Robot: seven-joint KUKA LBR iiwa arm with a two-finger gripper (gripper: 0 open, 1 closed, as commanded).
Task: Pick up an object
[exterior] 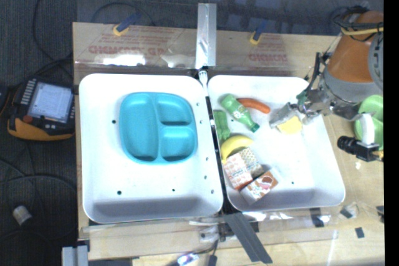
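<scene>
One grey two-finger gripper [293, 116] sits at frame right, fingers clamped on a small yellow block [289, 126] near the right bin's far rim [262, 78].

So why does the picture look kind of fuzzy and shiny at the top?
Camera view: the whole frame is soft and grainy; the clear plastic sheet behind the bins catches glare; the end effector over the right bin is blurred, and small labels on the carton can't be read.

A tray [156, 126] lies in the left bin [100, 196].
</scene>
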